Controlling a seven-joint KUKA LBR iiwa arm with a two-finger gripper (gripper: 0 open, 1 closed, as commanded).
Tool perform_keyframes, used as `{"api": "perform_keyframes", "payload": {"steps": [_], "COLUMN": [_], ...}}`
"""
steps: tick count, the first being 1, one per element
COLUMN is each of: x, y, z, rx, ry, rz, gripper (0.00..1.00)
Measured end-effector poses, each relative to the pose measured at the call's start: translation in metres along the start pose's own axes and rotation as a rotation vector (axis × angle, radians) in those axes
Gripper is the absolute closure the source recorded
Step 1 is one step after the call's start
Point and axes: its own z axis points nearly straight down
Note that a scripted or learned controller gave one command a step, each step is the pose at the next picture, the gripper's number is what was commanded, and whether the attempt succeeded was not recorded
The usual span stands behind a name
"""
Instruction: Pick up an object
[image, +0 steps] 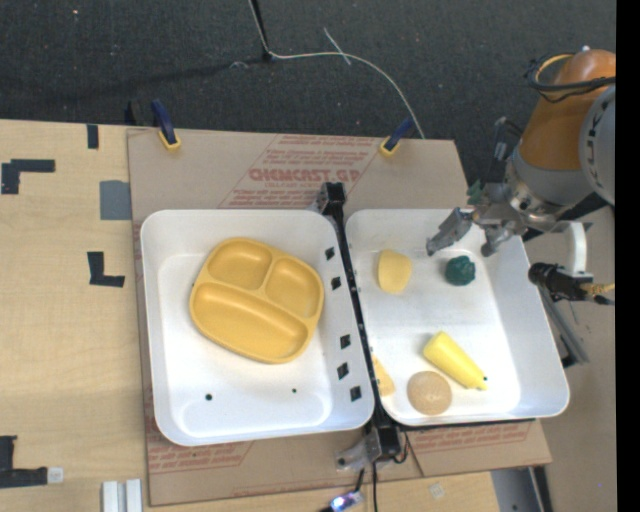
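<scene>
Nearest, tan disc (430, 392) waits; my spread, empty gripper (467, 235) should drop straight onto the green lump (460, 270) at six o'clock.

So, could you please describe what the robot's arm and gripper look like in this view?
The arm is grey, rounded and bulky, with a glossy orange band above the wrist. The gripper is bare grey metal, with two thin dark-tipped fingers. Beside the wrist sit a white curved part and a black cylindrical fitting.
</scene>
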Motion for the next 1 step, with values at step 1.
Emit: {"api": "perform_keyframes", "payload": {"steps": [1], "x": [0.0003], "y": [0.0026], "z": [-0.0062], "rx": [-0.011], "ry": [-0.002], "rz": [-0.002], "gripper": [0.0]}}
